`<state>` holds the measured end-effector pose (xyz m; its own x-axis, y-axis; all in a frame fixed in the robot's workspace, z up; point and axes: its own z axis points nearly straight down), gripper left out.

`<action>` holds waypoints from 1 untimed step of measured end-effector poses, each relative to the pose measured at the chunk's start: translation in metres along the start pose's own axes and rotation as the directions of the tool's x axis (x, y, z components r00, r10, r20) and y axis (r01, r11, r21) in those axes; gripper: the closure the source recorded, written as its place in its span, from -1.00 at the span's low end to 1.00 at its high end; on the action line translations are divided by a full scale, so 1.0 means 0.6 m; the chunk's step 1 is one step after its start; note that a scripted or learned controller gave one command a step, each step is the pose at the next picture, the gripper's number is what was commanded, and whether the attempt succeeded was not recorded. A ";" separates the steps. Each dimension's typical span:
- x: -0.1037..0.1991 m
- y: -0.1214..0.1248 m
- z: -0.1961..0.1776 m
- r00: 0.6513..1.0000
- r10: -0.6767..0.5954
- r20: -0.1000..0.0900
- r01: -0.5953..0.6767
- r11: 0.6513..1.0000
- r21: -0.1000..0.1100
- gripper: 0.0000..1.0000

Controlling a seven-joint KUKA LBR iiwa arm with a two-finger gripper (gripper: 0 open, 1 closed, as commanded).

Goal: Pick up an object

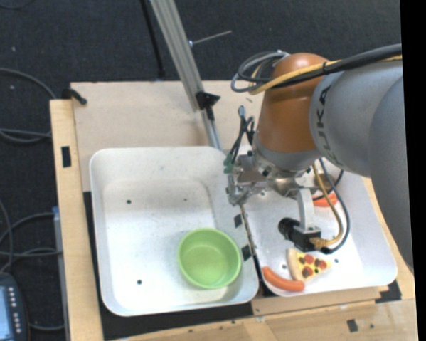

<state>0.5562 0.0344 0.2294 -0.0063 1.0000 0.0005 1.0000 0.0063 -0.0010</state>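
Observation:
My gripper (251, 183) hangs under the orange wrist band, low over the left part of the right bin (366, 244), close to the wall between the two bins. A toy pizza slice (305, 265) lies at that bin's front edge. An orange-red sausage (283, 279) lies just left of the slice and in front of it. A small orange object (328, 199) peeks out from under the arm further back. A green bowl (209, 257) stands upright in the front right corner of the left bin (129, 206). Nothing shows in the gripper's grasp.
A slanted aluminium post (182, 54) rises behind the bins and comes down near the gripper. The bulky grey arm covers the right bin's back half. Cables lie on the dark floor to the left.

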 end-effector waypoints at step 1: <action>0.088 -0.015 0.001 1.000 -0.002 -0.002 0.002 1.000 0.001 1.00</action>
<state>0.5468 0.0872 0.2290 -0.0083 1.0000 0.0028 1.0000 0.0083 -0.0015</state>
